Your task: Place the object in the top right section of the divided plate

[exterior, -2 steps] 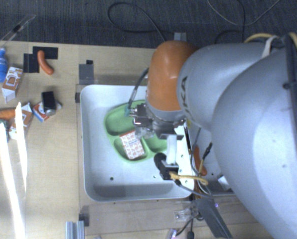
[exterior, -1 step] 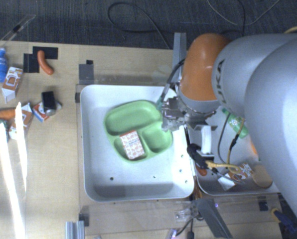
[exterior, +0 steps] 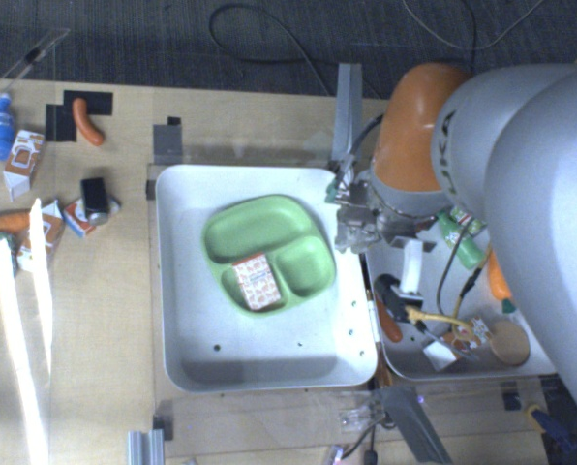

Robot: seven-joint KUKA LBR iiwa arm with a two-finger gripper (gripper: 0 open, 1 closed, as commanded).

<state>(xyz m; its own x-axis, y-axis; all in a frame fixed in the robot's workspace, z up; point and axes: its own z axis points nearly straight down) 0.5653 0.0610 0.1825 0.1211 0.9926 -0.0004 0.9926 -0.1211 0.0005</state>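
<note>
Camera view: green rounded plastic divided plate [exterior: 269, 245] in left shallow white bin [exterior: 187, 356]. Small flat patterned red-white packet [exterior: 258, 281] lies in plate's lower-left section. Grey metal end effector [exterior: 351, 223] at bin's right rim; grip state cannot be told.

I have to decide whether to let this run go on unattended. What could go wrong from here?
1. The small printed packet lies in a lower compartment of the green divided plate, not an upper one, so it may be in the wrong section.
2. The pincer sits over the wall between the white bins, close to the plate's right edge; a careless move might knock the plate.
3. The right bin's clutter lies beneath the arm and could snag.
</note>
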